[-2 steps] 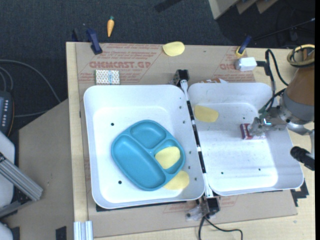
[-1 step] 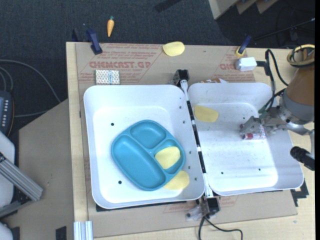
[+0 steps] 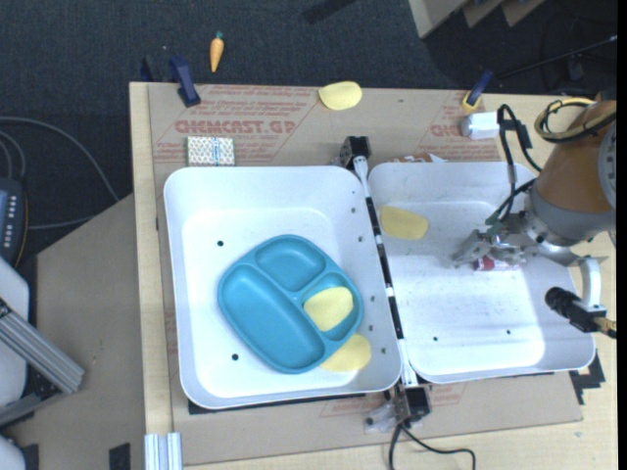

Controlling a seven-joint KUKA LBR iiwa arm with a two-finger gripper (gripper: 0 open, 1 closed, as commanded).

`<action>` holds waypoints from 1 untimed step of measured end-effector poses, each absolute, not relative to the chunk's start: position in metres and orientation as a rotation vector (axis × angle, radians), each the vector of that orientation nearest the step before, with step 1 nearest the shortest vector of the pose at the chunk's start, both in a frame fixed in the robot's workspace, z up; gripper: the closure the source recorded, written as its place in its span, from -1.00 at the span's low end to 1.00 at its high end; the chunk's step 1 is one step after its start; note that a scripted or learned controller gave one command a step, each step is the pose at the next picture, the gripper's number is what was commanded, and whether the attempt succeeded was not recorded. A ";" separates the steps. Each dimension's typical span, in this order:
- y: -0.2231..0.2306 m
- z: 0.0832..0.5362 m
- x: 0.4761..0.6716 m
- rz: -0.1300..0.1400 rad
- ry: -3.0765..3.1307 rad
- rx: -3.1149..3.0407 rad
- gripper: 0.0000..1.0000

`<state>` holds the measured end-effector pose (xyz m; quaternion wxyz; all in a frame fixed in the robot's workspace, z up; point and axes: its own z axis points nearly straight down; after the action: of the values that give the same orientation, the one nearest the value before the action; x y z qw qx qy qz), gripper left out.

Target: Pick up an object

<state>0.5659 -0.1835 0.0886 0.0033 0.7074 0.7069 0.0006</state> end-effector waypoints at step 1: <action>-0.184 0.100 0.568 0.007 2.211 2.212 1.00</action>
<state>0.5679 -0.1843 0.1004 0.0070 0.7071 0.7070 0.0021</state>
